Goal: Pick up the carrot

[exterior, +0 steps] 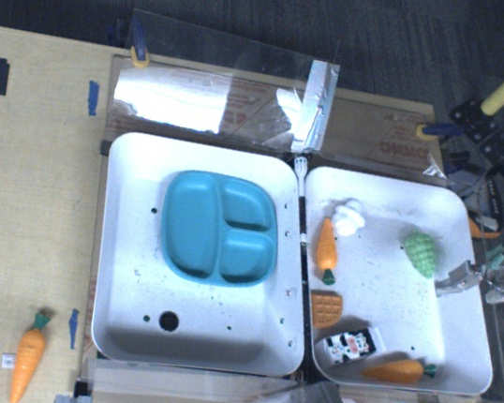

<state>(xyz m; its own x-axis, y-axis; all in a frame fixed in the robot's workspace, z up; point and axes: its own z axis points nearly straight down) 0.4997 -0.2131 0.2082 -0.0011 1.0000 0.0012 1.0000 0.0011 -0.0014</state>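
The end effector [468, 276] sits at the right bin's [455, 356] right rim; whether it is open I cannot tell. Carrots lie by the divider [326, 247], at the near wall [393, 368], and on the desk [27, 356]. A grasp might snag the neighbouring waffle [326, 305] or a wall.

We see the tool [475, 277] as a blur at the right bin's [454, 365] far rim, its fingers unreadable. The small black-and-white object [349, 343], perhaps a toy car, stays too small to name.
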